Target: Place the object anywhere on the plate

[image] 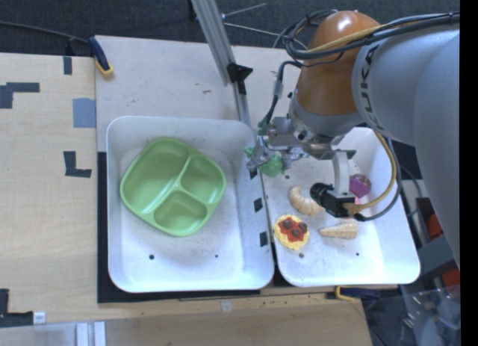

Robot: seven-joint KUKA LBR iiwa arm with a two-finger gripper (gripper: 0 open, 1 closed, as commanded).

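Note:
A light green plate (173, 185) with three compartments lies tilted in the left white bin (127, 262). My gripper (264, 161) hangs over the divider between the two bins, just right of the plate's right rim. A small green object (273, 164) sits between its fingers, lifted off the bin floor. The grey arm with its orange band comes in from the upper right and hides the back of the right bin.
The right bin (373, 266) holds a croissant (304, 201), a small pizza piece (291, 232), a pale cone-shaped pastry (340, 230) and a purple item (360, 185). A slanted metal pole (213, 27) rises behind the bins.

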